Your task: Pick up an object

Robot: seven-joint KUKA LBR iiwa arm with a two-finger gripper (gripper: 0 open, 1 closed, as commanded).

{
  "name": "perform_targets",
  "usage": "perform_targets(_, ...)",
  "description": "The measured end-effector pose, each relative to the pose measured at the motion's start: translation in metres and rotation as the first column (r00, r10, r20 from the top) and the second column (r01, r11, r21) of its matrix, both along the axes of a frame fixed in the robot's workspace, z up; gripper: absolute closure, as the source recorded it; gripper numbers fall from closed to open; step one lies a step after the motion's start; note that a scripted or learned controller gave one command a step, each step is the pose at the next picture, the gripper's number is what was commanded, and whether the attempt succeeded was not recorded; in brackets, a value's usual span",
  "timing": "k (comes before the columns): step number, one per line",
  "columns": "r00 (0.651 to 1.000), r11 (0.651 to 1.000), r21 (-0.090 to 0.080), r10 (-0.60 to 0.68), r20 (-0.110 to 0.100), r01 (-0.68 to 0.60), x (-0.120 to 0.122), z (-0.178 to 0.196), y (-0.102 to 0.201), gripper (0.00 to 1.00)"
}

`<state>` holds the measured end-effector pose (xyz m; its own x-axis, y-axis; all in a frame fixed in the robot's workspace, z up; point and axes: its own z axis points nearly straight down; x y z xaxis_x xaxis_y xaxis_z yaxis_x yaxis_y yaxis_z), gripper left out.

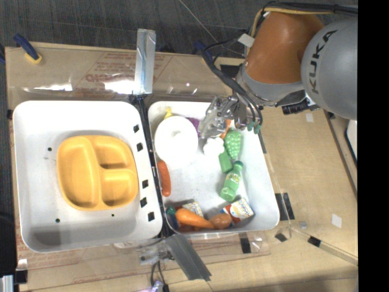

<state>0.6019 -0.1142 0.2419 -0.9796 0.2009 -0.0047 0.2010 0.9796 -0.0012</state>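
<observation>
Gripper [214, 121] sat low over the far end of the right bin [267, 181]. Couldn't tell its grip state from this angle; the metal parts blurred together and nothing was visibly held.

Candidates were all in that bin:
- white disc [176, 140], just left of the gripper
- green bottle [231, 181] and a second green piece [231, 143], just below-right of it
- carrot [190, 219], sausage [164, 178] and small packets [242, 210] along the near and left walls

Yellow tray [98, 170] sat alone in the left bin [24, 163].

Risks, as I judged them:
- Gripper was between the disc and the green piece, so a descent there could have hit bare floor or clipped an edge and pushed the item away.
- The disc looked too wide and flat for a pinch.
- The green items were touching, so grabbing one might have dragged the other or slipped on the rounded plastic.
- It was also close to the far wall, so a finger could have caught the rim.
</observation>
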Motion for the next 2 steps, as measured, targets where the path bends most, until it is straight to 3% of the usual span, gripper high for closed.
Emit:
perform_targets(1,1.0,1.0,0.0,0.008,0.004,-0.008,0.0508,0.0602,-0.0184,1.0)
perform_targets(2,1.0,1.0,0.0,0.013,0.004,-0.013,0.0516,0.0701,-0.0167,1.0)
